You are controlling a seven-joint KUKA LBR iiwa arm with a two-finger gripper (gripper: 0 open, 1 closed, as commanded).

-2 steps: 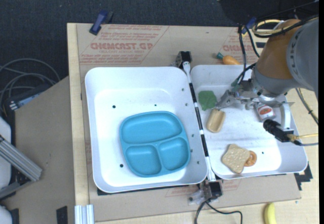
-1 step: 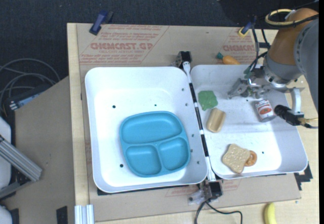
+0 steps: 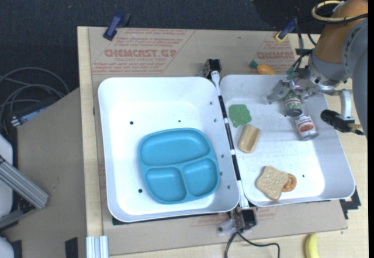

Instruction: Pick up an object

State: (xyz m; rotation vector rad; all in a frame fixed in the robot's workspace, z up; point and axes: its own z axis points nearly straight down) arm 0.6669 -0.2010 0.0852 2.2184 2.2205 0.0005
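small can (image 3: 304,126) | red label, silver top | lying tilted, right bin (image 3: 333,184)

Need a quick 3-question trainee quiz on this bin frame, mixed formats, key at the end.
1. True or false: the blue divided tray lies in the right bin.
2. Which item lies nearest the gripper? A) cracker B) small can C) green piece
3. Fill in: the tan roll lies just below the ____ piece.

Key: 1 false, it lies in the left bin; 2 B; 3 green.
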